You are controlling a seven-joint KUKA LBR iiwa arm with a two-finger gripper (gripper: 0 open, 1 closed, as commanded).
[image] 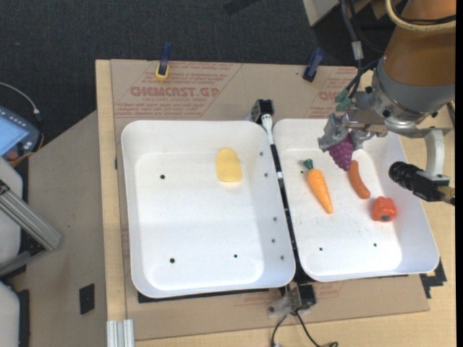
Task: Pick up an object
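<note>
**Gripper over the purple grapes in the right bin**

The arm (416,42) comes in from the right and far side, its orange band above the grey wrist. Its gripper (338,137) hangs low over the far part of the right bin (362,262). Directly under and just near of it sits a bunch of purple grapes (343,152), its far end tucked beneath the gripper's metal parts. Whether the gripper is open, closed or clasping the grapes cannot be told from this angle, because the gripper body hides the contact.

Three more things lie in the same bin. An orange carrot (319,187) with a green top lies to the left and nearer, slanting toward the near right, apart from the grapes. A reddish sausage (359,180) lies just right of the grapes and slightly nearer, close to them or perhaps touching. A red-orange pepper (384,209) rests further right and nearer, apart from the sausage.

The left bin (145,215) holds a pale yellow object (229,165) in its far right part, well apart from the gripper. Both bins sit side by side on a brown board (181,85) on the desk, with a black strip (278,186) along their shared edge.
</note>
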